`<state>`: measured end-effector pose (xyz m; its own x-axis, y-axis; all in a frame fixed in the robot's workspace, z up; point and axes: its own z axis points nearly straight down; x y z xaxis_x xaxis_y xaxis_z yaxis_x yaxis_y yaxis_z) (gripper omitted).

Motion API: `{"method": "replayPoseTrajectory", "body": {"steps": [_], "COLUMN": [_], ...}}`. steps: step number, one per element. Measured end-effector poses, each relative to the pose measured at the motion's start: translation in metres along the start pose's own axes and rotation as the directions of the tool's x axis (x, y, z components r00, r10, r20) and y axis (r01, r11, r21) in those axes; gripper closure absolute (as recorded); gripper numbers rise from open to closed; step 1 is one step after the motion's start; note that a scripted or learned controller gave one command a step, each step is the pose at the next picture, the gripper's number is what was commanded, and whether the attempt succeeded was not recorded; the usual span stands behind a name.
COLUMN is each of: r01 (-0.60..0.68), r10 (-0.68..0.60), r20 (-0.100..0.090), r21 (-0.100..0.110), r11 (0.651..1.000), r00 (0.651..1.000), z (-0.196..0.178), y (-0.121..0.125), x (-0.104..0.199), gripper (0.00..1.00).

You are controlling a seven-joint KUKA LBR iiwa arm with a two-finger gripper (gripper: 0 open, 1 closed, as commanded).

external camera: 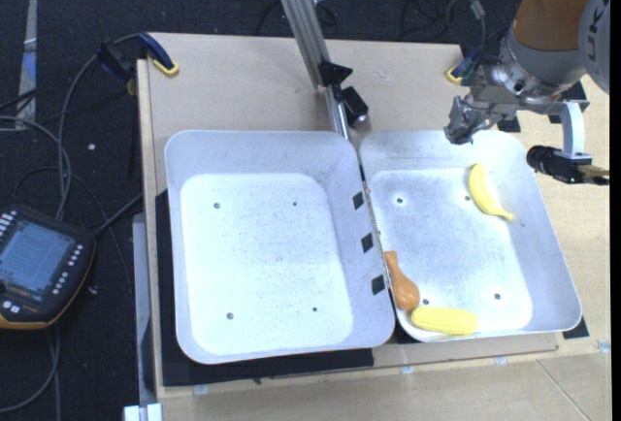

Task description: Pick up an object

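Observation:
A yellow banana (487, 191) lies in the right bin (543, 244), near its back right corner. At the bin's front left lie an orange pear-shaped piece (401, 284) and a yellow lemon-like piece (445, 320), close together. My gripper (460, 131) hangs above the back edge of the right bin, a little up and left of the banana. Nothing shows between its dark fingers.
The left bin (184, 215) sits beside the right one, their rims overlapping in the middle. A slanted metal bar (303, 12) with a black clamp runs down to the bins' back junction. Yellow clamps (163, 66) sit at the bench's back corners. A pendant (34, 259) rests at far left.

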<state>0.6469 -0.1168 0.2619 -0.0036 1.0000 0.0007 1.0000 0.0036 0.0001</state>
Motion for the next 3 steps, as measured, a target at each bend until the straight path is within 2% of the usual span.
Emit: {"method": "replayPoseTrajectory", "body": {"steps": [2, 3], "r01": [0.0, 0.002], "r10": [0.0, -0.002], "r20": [0.0, -0.001], "r21": [0.001, 0.0], "r11": [1.0, 1.0], "r00": [1.0, 1.0], "z": [0.028, 0.02], "y": [0.002, 0.0], "x": [0.098, 0.158], "gripper": [1.0, 1.0]}}
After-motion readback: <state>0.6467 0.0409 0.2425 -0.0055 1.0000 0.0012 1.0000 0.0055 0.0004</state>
